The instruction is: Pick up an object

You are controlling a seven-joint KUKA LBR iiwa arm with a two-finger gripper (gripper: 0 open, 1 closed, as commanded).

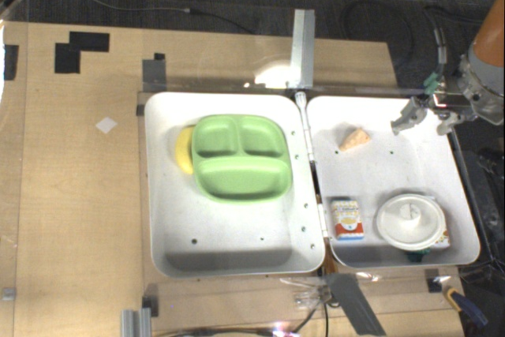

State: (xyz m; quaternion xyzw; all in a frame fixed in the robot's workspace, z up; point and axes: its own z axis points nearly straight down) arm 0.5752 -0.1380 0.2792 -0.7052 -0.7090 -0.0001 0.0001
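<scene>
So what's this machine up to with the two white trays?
A robot arm reaches in from the right, its gripper over the far right edge of the right bin, with nothing between its fingers. That bin holds a tan wedge of food, a small carton and a white lidded bowl. The left bin holds a green divided plate lying over something yellow.

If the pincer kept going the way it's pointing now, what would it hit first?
The pincer points left and downward over the right bin. Going straight on, it would probably meet the bin's bare floor first, short of the tan wedge. Depth is hard to judge from above.
</scene>
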